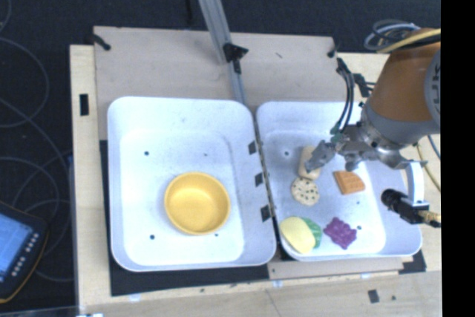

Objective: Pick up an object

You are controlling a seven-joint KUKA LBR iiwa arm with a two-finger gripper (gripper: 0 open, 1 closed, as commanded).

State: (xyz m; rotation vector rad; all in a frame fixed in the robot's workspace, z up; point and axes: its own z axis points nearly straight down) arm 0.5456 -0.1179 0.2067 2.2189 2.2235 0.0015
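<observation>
The claw (318, 159) is seen low in the right bin (282, 119), its tip at a small tan object (308, 157) that lies just above the speckled cookie (305, 191). Whether the tan piece is between the fingers or merely beside them cannot be told from this slanted view, nor can it be told whether the claw is open or closed — the tip is too small and blurred.

The step in hand is judged to be the closing-in on that tan piece. For it to be done well, the claw should be centred over the piece so that both fingers pass either side of it, not on top. The cookie lies very near below, so the descent is best kept clear of it, or both may be nudged together. The orange block (349, 182) sits just to the right, close under the wrist, and could be brushed. A firm closure should be confirmed before any lift — a straight vertical rise is advised, since the bin's wall is near.

The yellow bowl (197, 202) in the left bin (133, 122), the yellow-green item (300, 234) and the purple piece (341, 232) are well apart from the work.
</observation>
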